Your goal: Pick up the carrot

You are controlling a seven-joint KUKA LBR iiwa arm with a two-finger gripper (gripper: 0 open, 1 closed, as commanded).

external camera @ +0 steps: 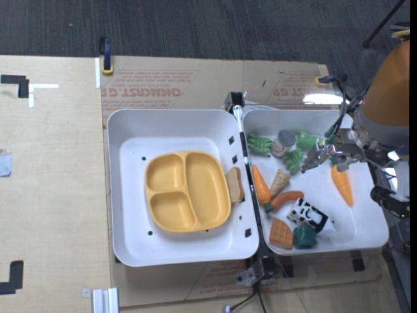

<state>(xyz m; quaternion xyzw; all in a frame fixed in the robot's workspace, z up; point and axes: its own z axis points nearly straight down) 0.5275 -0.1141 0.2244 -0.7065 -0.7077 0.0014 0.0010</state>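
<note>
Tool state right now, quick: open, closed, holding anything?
Tool: cannot be told. It sits over the right white bin, with an orange tapered carrot directly below it; whether it grips that carrot is unclear.

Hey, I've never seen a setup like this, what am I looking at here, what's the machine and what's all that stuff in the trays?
One camera looks down at a bench with two white bins. The left bin holds a yellow divided plate and a cracker. The right bin holds toy food: two carrots, one at its left side and one under the machine, plus green vegetables, a sausage and a waffle. The machine is a robot arm reaching in from the right. Its end effector hovers by the right carrot, which seems to lie free. It is meant to pick up a carrot.
</note>
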